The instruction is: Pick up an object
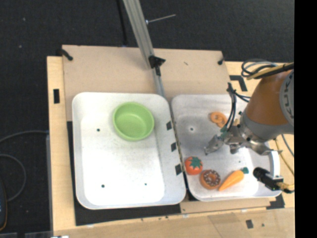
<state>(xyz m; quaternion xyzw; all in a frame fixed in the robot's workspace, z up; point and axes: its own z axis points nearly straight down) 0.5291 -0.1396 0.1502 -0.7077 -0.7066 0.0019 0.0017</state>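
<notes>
Grey arm with an orange band reaches in from the right over the right bin. The gripper hangs low over bare white floor near the middle of that bin. Open or closed: cannot tell, too small and dark at the tip.

There are four loose things in the right bin:
- The orange piece is flat and lies toward the far side, just beyond the gripper and close to the wrist. Touching or not is unclear.
- The tomato is red with a green top. It sits at the near left, by the wall shared with the other bin, near the gripper but apart from it.
- The brown disc is round with a reddish rim and sits just right of the tomato, at the near edge.
- The carrot lies at a slant, with its thin end beside the disc.

The tomato, disc and carrot crowd the near edge in a row. The arm body covers the bin's right part.

In the left bin, a green bowl stands upright toward the far side, well apart from the gripper.

A metal pole slants down from the top to the gap between the bins.
</notes>
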